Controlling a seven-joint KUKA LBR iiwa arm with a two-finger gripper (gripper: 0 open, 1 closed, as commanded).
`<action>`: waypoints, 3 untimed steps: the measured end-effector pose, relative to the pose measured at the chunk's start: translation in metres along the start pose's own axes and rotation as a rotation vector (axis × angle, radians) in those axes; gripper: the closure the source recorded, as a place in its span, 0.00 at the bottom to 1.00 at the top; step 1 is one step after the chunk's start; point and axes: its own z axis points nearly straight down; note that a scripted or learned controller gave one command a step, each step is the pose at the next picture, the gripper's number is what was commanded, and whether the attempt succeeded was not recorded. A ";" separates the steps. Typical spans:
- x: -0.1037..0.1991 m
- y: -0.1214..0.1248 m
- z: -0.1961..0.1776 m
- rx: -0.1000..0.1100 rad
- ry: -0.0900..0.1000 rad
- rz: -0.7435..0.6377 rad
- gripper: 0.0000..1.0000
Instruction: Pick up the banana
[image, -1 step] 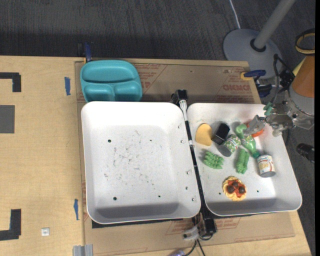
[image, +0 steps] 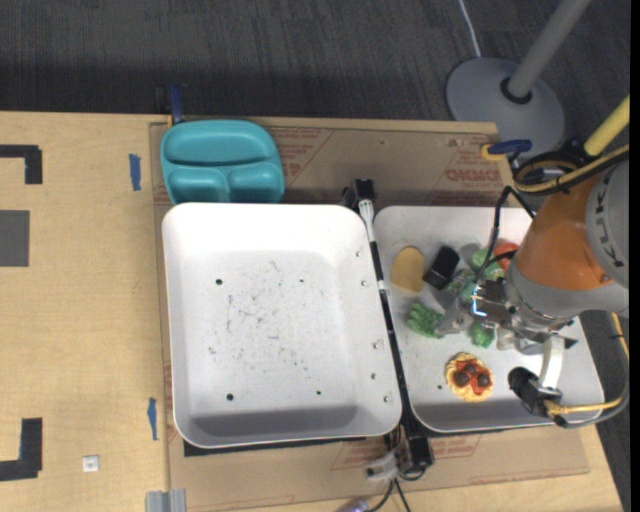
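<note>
Banana-wise, I honestly can't tell which item it is. My best guess at its spot is the right-hand shallow white bin, since that's where all the small stuff sits, but nothing there reads clearly as a banana from this angle.

In that bin there's a tan rounded lump near the left wall, with a small black block just beside it. A green knobbly toy lies below those. A little round pizza-looking piece with red toppings sits toward the front edge.

The grey arm with the orange band reaches in from the right and hangs over the middle of this bin. Its gripper is down among the green bits and some shiny clutter. Can't tell if it's open or closed, or whether anything's in it.

The left-hand shallow white bin sits touching the right one. A teal plastic divided tray rests behind it on the cardboard-covered tabletop.
</note>
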 end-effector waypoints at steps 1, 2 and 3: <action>0.000 0.001 -0.010 -0.002 0.000 0.002 1.00; 0.000 0.001 -0.020 -0.004 0.000 0.002 1.00; 0.001 0.001 -0.029 -0.005 0.000 0.003 1.00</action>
